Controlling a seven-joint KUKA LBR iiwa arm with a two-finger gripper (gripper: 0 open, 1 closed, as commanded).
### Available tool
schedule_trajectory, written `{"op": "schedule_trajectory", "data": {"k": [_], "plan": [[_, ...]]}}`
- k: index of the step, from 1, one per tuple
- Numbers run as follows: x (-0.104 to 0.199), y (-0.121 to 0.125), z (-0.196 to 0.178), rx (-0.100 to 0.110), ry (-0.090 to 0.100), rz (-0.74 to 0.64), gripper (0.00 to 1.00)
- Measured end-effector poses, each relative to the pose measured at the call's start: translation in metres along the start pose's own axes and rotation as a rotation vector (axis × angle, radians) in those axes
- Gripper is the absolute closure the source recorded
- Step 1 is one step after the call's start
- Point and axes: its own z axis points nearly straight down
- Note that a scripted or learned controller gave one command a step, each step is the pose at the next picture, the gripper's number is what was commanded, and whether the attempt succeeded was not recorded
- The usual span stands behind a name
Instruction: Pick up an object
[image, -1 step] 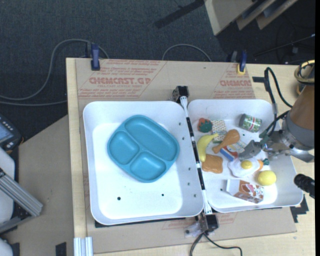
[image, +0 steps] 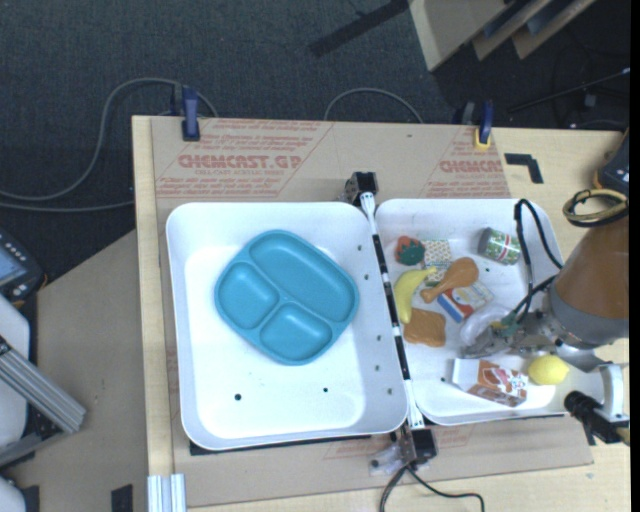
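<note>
Two shallow white bins sit side by side on the counter (image: 300, 150). Nearest the camera in the right bin (image: 440, 410) lie a flat white packet with a red print (image: 490, 381) and a yellow lemon-like ball (image: 547, 371). Just above them the claw (image: 487, 337) hangs low over the clutter, reaching in from the right on the orange-banded arm (image: 598, 275); whether it is spread or closed cannot be told, and nothing is seen between its tips. Beside it to the left lie a brown piece (image: 424, 327), a banana (image: 407, 291) and a toy drumstick (image: 452, 277). Farther back rest a small red-and-green item (image: 409, 249) and a green can (image: 500, 245). The left bin (image: 200, 380) holds a blue divided plate (image: 286, 296).
</note>
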Motion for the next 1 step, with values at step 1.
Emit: {"op": "schedule_trajectory", "data": {"k": [1], "plan": [[0.0420, 0.0846, -0.0578, -0.017, -0.003, -0.011, 0.00]]}}
